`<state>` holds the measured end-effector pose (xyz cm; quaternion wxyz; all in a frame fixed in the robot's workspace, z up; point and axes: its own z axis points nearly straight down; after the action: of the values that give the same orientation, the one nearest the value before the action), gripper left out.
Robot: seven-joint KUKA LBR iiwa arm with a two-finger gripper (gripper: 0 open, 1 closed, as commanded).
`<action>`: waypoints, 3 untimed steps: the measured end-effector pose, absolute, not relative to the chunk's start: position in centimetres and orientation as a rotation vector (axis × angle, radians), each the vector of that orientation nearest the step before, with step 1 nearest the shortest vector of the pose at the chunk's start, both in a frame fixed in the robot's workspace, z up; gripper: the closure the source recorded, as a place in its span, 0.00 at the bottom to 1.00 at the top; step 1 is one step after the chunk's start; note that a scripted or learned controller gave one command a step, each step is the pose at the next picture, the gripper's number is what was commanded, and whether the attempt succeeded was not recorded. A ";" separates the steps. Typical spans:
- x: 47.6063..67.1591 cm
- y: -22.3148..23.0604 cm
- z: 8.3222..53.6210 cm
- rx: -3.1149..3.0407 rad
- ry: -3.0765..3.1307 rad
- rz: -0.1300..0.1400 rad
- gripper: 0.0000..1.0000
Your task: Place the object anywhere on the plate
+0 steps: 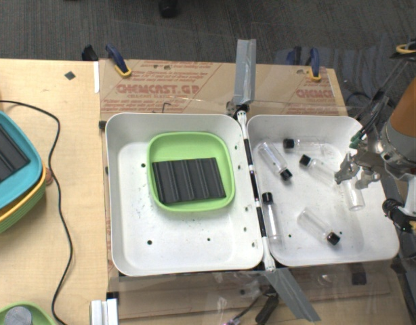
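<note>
The hand (355, 175) hangs over the right bin's (370, 252) right side, just above a clear vial (352, 196) lying roughly upright in view (whether it grips anything I cannot tell); the green plate (225, 156) lies well left, in the other bin.

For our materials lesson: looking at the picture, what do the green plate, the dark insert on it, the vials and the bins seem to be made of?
Green plate: likely plastic, matte, even colour, rounded moulded rim.
Dark insert: perhaps rubber or plastic, dull grey, ribbed.
Vials: clear plastic or glass, see-through with black caps; the picture cannot settle which.
Bins: white plastic by the look, smooth with soft rounded corners, slightly scuffed.
</note>
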<state>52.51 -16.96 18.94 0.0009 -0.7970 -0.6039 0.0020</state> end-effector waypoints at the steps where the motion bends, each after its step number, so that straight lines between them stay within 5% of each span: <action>1: 52.5 -17.0 19.0 -2.503 -1.896 0.006 0.00; 3: 51.4 -19.9 26.8 -2.902 -1.203 0.007 0.00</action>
<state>51.43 -19.91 26.77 0.0002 -0.9237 -0.3831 0.0023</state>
